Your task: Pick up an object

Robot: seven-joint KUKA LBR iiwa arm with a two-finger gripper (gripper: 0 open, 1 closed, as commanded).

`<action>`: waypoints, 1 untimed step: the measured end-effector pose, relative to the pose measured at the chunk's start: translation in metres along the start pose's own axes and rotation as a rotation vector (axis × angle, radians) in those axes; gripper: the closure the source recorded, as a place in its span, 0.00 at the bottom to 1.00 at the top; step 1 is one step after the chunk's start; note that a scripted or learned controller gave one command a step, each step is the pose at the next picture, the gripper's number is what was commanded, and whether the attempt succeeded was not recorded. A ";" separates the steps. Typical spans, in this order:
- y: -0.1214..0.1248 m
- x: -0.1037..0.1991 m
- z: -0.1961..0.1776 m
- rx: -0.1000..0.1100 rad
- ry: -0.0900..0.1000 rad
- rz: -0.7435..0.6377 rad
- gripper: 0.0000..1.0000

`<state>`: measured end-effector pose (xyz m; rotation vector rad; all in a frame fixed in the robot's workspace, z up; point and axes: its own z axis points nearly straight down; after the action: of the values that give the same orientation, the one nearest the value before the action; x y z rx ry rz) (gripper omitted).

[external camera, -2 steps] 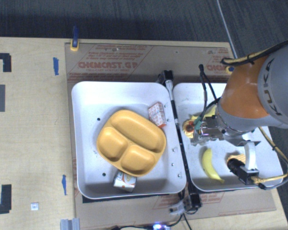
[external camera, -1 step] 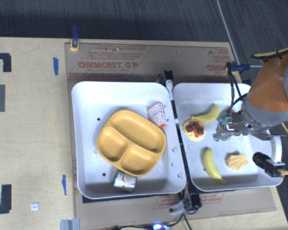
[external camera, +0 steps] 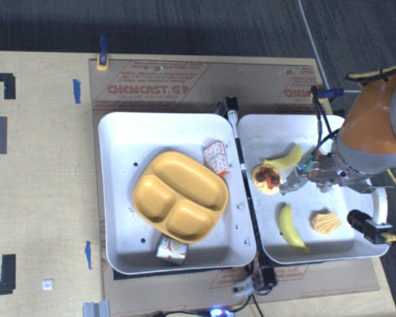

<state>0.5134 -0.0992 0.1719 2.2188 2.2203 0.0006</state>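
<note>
Robot arm (external camera: 376,127) reaching over the right bin (external camera: 270,240) on the worktop (external camera: 39,197).

The big wooden worktop carries two white bins side by side. The left bin (external camera: 119,137) holds a big yellow tray (external camera: 179,195) with three dips, tilted and lying in the middle. A small red and white packet (external camera: 215,157) sits just past the tray's far right edge, and a little carton (external camera: 171,249) peeks out from under its near edge. The grey and orange arm comes in from the right over the right bin. Its jaws hang near the middle of that bin, and I cannot tell if they are clenched or released. Just left of them lie a banana (external camera: 286,158) and a small round toy cake (external camera: 266,178). Nearer lie another banana (external camera: 290,226) and a ridged yellow snack (external camera: 326,222).
</note>
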 end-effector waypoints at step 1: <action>-0.001 0.007 0.086 -0.001 0.002 0.000 0.00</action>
<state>0.5131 -0.0928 0.0860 2.2191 2.2208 0.0041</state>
